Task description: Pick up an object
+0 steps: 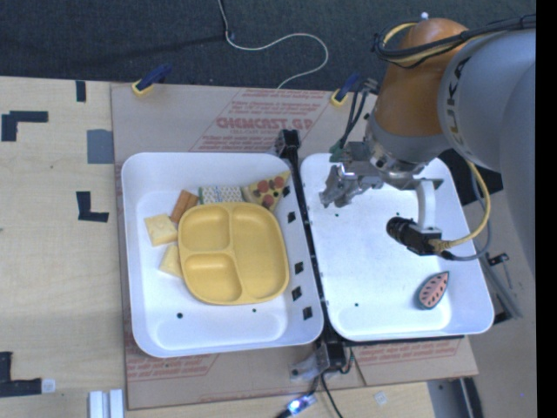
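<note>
My gripper point(336, 192) hangs over the upper left part of the right bin point(374, 320), close to the divider between the bins. Nothing shows between its fingers. A small orange-pink oval object point(432, 290) lies near the right bin's lower right corner, well away from the gripper. In the left bin point(148, 320) sits a yellow divided plate point(233, 252). Toy food pieces lie around it: tan crackers point(162, 230), a brown piece point(184, 204) and a pizza slice point(269, 188).
A black cylindrical part with a cable point(411, 234) hangs from the arm over the right bin's middle. The arm's grey and orange body point(435, 77) covers the bin's upper right. Cardboard point(174, 120) lies under both bins. A white cable point(278, 42) runs along the back.
</note>
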Controlling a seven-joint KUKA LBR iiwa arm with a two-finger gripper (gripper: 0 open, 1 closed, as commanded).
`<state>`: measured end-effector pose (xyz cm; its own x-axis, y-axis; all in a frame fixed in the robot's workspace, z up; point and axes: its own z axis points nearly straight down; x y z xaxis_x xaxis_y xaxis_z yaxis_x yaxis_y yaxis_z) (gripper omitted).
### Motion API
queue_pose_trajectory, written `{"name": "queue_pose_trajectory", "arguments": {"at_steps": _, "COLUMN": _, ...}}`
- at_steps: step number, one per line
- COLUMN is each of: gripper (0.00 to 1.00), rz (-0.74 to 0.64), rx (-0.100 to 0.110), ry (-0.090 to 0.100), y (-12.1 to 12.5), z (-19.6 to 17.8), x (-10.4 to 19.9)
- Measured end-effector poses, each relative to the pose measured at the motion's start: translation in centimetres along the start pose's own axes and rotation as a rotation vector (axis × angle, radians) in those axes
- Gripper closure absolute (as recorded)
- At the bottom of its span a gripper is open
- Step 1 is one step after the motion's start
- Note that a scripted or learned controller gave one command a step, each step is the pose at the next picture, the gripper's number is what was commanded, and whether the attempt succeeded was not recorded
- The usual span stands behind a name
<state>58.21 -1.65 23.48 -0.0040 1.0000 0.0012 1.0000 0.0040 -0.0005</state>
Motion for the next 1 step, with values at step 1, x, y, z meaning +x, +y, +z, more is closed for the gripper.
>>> {"name": "queue_pose_trajectory", "arguments": {"at_steps": 1, "gripper": 1.0, "rz": 0.003, "rx": 0.001, "ry": -0.001, "y": 0.79, "z": 0.67, "x": 0.26}}
